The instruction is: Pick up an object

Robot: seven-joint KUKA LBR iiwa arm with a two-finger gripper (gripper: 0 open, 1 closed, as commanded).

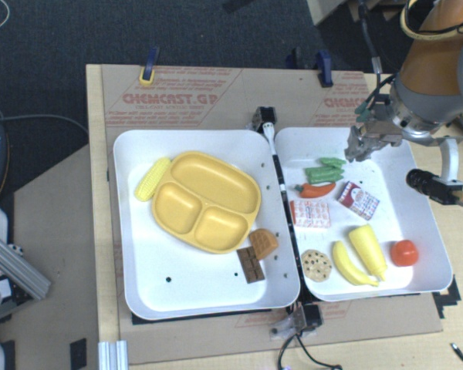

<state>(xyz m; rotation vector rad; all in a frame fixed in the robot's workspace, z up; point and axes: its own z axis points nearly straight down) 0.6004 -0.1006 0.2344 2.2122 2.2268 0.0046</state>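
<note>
The grey two-finger gripper (pixel 360 149) is hovering over the far part of the right white bin (pixel 424 230); whether it is grasping anything cannot be told. Just to its near-left, green pea pods (pixel 324 169) are lying beside a small orange carrot (pixel 317 191). Nearer are sitting a red-and-white carton (pixel 358 200), a white wrapped packet (pixel 311 213), two yellow bananas (pixel 360 254), a red tomato (pixel 403 253) and a chocolate-chip cookie (pixel 316 264). The left white bin (pixel 139 268) is holding a yellow sectioned plastic tray (pixel 207 201), a yellow corn cob (pixel 152 178) and brown pieces (pixel 256 254) too small to identify. Both bins are resting on a cardboard-covered bench (pixel 216 91) above dark carpet (pixel 100 14).
</note>
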